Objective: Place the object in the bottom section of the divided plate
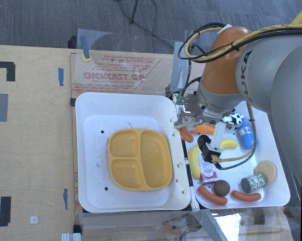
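Divided plate (139, 159) bare, pincer (190, 119) low over right bin (279, 193), fingers hidden.

Light wood counter (31, 153) carries two shallow white bins side by side, rims touching. Left bin (89, 115) sits left of the fingers (183, 118); right bin (279, 188) lies below and right of them. Clear printed sheet (115, 74) lies flat up-left of the fingers. Blue tape (60, 76) and black corner marks (9, 70) far left.
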`<act>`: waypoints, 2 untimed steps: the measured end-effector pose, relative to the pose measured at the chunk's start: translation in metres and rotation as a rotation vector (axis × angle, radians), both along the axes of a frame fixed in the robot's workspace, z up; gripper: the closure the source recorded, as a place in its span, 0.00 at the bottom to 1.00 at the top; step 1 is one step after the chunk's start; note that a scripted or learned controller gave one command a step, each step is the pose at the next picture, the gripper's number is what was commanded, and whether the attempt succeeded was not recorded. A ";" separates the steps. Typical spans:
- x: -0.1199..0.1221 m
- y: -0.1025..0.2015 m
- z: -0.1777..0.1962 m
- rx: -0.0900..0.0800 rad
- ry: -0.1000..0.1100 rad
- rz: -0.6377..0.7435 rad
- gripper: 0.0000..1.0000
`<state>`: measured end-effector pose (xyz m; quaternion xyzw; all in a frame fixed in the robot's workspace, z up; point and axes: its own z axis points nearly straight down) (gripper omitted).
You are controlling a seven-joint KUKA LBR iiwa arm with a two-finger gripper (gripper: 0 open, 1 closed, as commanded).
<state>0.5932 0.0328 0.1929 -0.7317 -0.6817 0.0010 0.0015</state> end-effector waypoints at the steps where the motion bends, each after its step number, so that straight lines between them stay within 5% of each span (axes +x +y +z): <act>1: -0.038 0.067 -0.012 -0.001 0.002 -0.240 1.00; 2: -0.038 0.067 -0.012 -0.001 0.001 -0.241 0.00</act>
